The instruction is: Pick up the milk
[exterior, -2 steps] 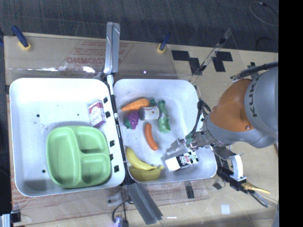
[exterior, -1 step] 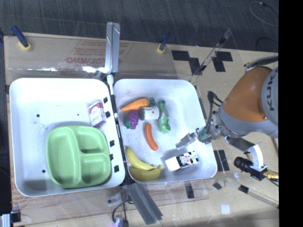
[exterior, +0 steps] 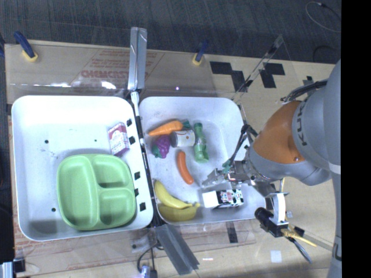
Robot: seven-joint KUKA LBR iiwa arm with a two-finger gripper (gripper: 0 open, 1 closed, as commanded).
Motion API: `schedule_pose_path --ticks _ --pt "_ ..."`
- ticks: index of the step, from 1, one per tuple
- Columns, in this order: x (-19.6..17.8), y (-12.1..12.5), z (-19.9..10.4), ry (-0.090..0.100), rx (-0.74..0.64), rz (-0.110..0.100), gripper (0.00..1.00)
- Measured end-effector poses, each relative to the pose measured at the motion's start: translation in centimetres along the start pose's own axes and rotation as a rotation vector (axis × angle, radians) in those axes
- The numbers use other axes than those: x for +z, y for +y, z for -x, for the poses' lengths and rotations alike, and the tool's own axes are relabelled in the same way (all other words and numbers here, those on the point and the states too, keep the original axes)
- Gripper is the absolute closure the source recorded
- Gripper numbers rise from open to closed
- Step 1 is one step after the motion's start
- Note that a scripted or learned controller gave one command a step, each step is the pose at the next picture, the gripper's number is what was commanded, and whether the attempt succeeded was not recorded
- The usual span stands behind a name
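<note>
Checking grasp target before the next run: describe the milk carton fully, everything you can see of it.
The milk carton is a small white box with dark and reddish printing on its upward face, cardboard or plastic by its look. It lies on its side near the front right corner of the right bin, just right of the banana, with a small gap between them. The claw sits directly above it in the image, at or against its upper edge; actual contact can't be confirmed. It isn't lifted.

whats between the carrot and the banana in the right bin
In the camera view, a small orange sausage-shaped piece lies between the carrot and the banana; a purple item sits just below the carrot.
</note>
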State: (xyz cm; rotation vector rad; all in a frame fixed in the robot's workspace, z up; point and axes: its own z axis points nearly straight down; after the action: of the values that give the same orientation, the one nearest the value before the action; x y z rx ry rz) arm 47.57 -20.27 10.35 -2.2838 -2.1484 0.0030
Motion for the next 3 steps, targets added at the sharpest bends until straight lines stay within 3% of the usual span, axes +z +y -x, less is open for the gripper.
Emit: schedule_pose_path --ticks 1,2,3 --pt "0.0 0.0 0.0 0.000 0.000 0.000 0.00" --pt "1.2 0.1 0.3 0.001 -0.124 0.002 0.00" --pt "-3.9 0.2 0.7 -0.004 -0.335 0.005 0.00"
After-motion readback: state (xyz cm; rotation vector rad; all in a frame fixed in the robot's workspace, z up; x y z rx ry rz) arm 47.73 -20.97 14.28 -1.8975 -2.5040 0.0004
